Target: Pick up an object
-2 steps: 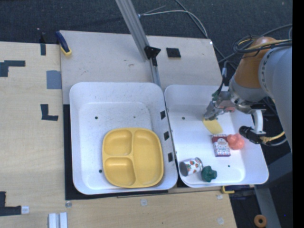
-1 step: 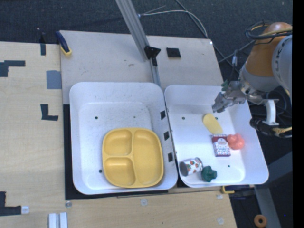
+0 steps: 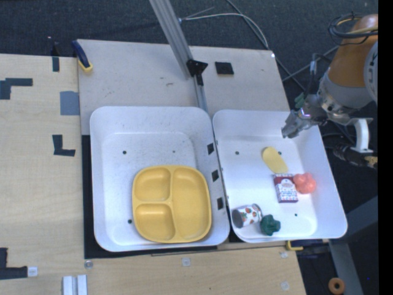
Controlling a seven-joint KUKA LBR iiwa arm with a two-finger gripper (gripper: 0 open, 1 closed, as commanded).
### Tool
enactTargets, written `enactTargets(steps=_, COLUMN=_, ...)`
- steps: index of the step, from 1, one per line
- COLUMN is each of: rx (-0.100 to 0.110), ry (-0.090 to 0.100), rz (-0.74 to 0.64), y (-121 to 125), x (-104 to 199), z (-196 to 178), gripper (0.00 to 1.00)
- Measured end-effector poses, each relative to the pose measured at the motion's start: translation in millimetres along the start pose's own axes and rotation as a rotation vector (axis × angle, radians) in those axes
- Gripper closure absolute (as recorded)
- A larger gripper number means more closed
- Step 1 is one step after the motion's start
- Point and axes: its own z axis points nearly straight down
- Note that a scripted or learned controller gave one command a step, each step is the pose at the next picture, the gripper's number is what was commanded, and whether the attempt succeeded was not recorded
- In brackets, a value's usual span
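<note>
In the right bin [image 3: 245,128] lie a yellow oblong piece [image 3: 274,160], a small red and white box [image 3: 285,188], an orange-pink lump [image 3: 304,182], a small white can with a printed label [image 3: 247,215] and a dark green toy [image 3: 269,225]. My gripper [image 3: 295,125] hangs over the bin's far right corner, above and to the right of the yellow piece, with nothing visibly between its fingers. It is small and dark against the rim, and its fingers are not distinguishable.
The left bin [image 3: 116,140] holds a yellow divided plate [image 3: 171,203]. A slanted metal post [image 3: 175,29] rises behind the bins, with a black clamp [image 3: 196,67] at its foot. Cables [image 3: 245,20] trail across the dark floor at the back.
</note>
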Motion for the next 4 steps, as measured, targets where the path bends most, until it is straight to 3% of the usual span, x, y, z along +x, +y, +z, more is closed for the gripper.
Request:
enactTargets(steps=1, rx=0.002, ry=0.001, rz=0.0, y=0.3, x=0.6, z=-4.7, gripper=1.0)
enactTargets(steps=3, rx=0.005, ry=0.001, rz=-0.001, y=-27.5, x=104.1, z=-5.5, gripper=1.0)
enactTargets(steps=4, rx=0.003, ry=0.001, rz=-0.002, y=-21.4, x=162.3, z=-5.1, gripper=1.0)
